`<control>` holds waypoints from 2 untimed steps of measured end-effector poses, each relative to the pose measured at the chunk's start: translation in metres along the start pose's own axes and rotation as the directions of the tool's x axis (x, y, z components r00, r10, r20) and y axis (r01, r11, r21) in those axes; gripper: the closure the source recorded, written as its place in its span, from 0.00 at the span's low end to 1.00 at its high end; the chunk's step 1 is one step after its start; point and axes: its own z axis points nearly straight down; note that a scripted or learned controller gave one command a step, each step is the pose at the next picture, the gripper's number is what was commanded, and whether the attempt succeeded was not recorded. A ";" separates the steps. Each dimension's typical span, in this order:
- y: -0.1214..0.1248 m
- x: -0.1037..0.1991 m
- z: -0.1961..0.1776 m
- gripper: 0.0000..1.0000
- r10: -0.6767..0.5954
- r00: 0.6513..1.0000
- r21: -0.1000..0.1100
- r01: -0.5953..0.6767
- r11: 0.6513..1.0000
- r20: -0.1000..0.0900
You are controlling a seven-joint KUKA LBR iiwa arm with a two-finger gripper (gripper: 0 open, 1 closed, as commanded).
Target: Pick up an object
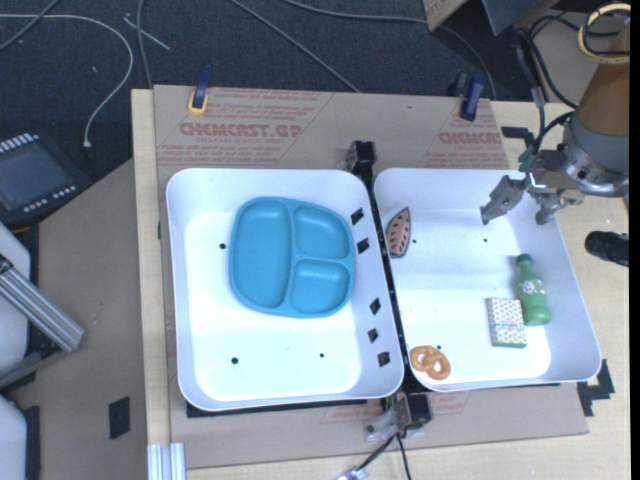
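Nearest us, at the front edge of the right bin [470,376], we see a small pretzel [431,362], golden brown and twisted, lying close to the divider between the two bins. A little farther back and toward the right wall lies a small box [506,322] with a pale, speckled pattern, and just beside it, touching or nearly so, a green bottle [531,290] lying on its side with its cap pointing away from us. In the left bin [195,298] we find a blue divided plate [292,257] with three compartments, sitting flat near the middle. Farther still, a watermelon slice [399,231], reddish with dark seeds and a green rind, rests just inside the right bin, against the divider. At the far right corner of that bin the gripper [520,203] hangs above the floor, its two fingers spread apart with nothing between them, well apart from every object.
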 end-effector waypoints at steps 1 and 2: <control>0.003 0.000 -0.008 0.00 -0.003 1.000 -0.014 0.003 1.000 0.003; 0.001 0.000 0.034 0.00 -0.003 1.000 -0.010 0.003 1.000 0.001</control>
